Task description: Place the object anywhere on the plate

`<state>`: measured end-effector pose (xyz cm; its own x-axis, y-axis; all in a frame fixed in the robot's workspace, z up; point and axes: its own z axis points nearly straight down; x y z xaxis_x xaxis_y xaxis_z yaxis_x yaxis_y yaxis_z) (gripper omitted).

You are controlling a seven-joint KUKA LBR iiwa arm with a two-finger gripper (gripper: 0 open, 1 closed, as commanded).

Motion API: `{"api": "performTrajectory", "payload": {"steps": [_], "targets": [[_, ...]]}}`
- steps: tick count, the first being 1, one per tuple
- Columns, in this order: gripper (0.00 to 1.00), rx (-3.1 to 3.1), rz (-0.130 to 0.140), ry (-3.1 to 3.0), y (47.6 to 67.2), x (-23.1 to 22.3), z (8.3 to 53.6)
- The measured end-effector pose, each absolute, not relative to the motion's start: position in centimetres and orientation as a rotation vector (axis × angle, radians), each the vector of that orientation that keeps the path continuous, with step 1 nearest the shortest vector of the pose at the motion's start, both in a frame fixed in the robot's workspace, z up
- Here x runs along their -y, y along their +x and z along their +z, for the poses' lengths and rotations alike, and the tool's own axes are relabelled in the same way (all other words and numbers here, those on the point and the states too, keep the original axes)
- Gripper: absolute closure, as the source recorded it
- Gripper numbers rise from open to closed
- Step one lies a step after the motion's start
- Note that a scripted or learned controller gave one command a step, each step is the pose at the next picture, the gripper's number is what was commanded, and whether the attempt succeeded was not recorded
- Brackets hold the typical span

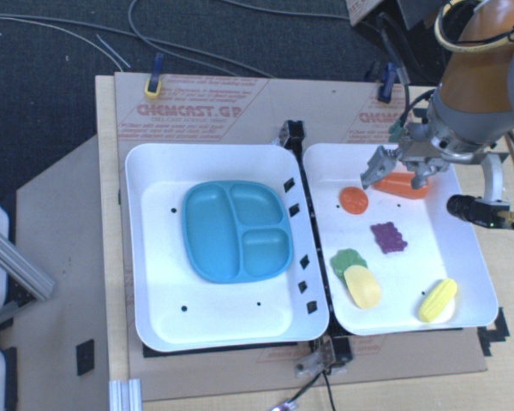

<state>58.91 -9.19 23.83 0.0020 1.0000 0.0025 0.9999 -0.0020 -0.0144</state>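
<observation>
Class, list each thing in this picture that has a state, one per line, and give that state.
Gripper: low over the right bin, fingers astride the orange carrot-like piece.
Blue divided plate: flat in the left bin, nothing on it.
Orange round piece: lying loose.
Purple grape bunch: lying loose.
Green piece: touching the yellow piece.
Corn cob: lying loose.

robot lab test cell: worktop (240, 101) is a clamped printed board, spring clamps (154, 84) at 11 and 1 o'clock, loose cables (197, 24) on dark carpet at 12, two white bins (146, 247).
</observation>
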Motion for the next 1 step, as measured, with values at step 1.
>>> {"api": "performTrajectory", "payload": {"steps": [1], "targets": [[0.00,2.221,0.000,-2.220,59.15,9.18,24.54]]}}
